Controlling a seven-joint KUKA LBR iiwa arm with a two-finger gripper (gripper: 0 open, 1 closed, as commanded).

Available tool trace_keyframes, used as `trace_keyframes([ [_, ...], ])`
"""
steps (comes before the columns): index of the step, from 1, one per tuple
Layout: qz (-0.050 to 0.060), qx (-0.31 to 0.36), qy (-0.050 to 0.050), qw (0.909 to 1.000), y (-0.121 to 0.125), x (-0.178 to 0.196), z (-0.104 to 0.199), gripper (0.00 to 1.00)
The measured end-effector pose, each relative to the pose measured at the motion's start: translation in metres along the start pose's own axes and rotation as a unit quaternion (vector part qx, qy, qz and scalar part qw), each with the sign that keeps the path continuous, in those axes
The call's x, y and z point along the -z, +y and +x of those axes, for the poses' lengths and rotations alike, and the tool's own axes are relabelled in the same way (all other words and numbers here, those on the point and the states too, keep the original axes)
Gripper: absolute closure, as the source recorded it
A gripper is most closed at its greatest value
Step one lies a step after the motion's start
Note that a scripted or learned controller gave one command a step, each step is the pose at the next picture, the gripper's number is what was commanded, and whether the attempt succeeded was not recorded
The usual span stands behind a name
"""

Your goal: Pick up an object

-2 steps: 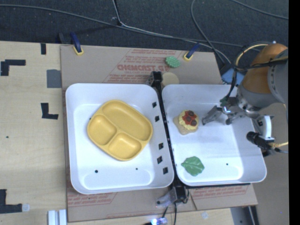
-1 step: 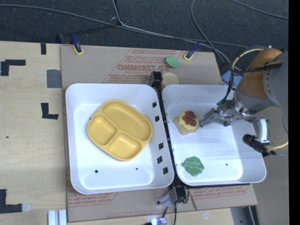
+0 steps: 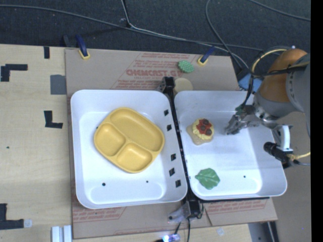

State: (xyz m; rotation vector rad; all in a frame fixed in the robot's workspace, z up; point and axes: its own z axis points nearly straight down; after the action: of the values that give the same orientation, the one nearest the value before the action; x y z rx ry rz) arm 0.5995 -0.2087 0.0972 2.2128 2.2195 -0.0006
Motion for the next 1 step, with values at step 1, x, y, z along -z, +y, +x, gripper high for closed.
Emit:
trace_keyframes([
  [1,0.002,-0.001,0.002,1.0000,-0.0039,0.0444,-0.0042,1.00],
])
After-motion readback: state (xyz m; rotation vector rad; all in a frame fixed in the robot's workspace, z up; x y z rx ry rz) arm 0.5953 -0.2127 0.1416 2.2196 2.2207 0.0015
